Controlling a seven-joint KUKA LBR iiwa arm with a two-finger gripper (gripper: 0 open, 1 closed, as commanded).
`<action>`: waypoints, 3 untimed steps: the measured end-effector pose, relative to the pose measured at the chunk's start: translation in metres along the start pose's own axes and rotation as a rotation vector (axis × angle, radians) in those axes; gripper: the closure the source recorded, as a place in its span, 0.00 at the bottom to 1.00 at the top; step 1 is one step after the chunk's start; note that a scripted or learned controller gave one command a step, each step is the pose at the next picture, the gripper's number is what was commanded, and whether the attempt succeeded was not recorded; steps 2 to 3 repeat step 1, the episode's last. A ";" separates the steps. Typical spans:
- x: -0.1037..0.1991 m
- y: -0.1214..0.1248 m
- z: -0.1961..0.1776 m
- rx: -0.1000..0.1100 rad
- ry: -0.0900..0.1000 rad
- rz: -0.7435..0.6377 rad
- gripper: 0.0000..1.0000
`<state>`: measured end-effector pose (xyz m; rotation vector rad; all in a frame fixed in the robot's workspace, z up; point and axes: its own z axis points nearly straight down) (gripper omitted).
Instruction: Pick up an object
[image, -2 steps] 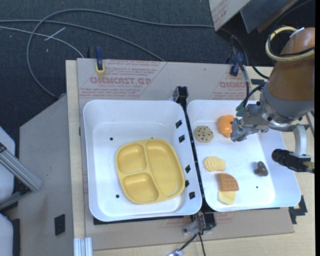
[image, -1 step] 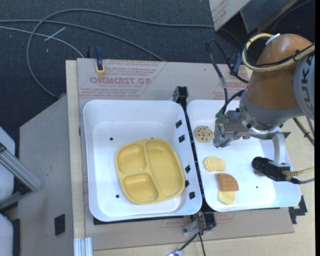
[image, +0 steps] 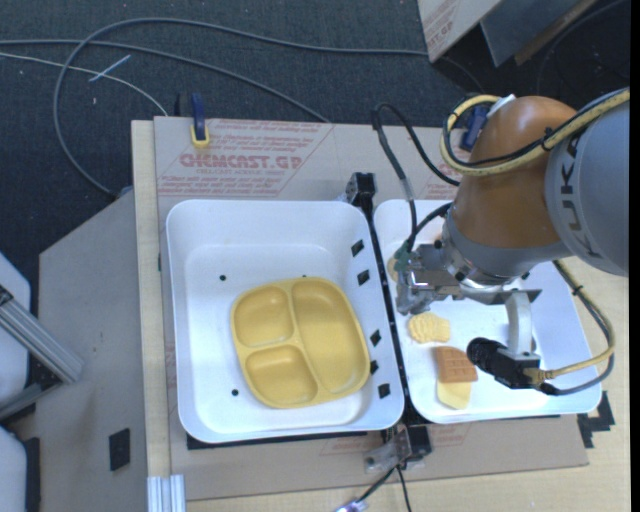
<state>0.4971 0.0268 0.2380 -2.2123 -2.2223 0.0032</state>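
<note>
My gripper (image: 413, 296) hangs under the orange wrist over the left side of the right bin (image: 575, 318), close to the divide between the bins. Just below it lies a pale yellow ridged piece (image: 430, 328). A little nearer the front sit a tan waffle-like square (image: 455, 364) and, touching it, a yellow wedge (image: 452, 396). The arm's bulk hides much of the right bin's back half. Nothing shows between the gripper and the ridged piece.
The left bin (image: 190, 250) holds a yellow three-compartment plate (image: 298, 341). A black plug on a yellow cable (image: 503, 362) hangs from the arm beside the waffle piece. Black clips (image: 362, 262) line the rim between the bins. Cardboard lies under both bins.
</note>
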 end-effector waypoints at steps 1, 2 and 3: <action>0.049 -0.011 0.000 -0.002 0.000 -0.001 1.00; 0.049 -0.011 0.000 -0.002 0.000 -0.001 1.00; 0.049 -0.011 0.000 -0.002 0.000 -0.001 1.00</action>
